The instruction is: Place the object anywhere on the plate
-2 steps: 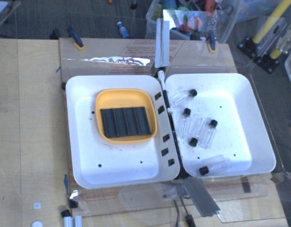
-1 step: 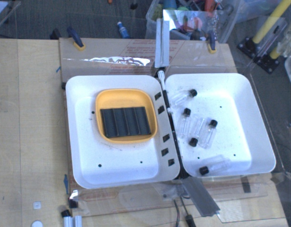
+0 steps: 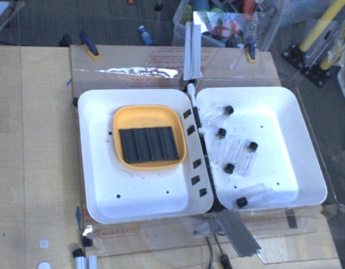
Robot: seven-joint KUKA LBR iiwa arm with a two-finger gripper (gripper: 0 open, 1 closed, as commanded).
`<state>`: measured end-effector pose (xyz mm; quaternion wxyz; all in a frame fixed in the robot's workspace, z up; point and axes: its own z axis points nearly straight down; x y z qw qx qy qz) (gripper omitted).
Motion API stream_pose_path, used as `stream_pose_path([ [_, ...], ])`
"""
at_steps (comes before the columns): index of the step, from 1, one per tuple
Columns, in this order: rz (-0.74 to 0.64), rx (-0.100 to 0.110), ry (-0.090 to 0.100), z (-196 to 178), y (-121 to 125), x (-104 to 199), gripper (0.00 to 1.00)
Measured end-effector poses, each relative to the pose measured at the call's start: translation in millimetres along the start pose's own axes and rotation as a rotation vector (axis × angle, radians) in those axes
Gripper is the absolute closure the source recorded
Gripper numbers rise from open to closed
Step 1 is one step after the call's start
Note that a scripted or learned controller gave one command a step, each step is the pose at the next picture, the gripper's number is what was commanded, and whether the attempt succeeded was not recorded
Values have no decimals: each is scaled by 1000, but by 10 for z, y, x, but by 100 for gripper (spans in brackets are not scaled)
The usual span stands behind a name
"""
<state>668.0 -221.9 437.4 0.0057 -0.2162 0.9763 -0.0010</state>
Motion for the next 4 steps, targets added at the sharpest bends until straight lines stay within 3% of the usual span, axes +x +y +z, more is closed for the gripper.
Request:
stream_pose_path([
  [2, -852, -3, -1, 8, 2, 0, 100],
  [3, -1095, -5, -1, 12, 7, -1, 100],
  [4, -1580, -9, -2, 19, 23, 45, 100],
])
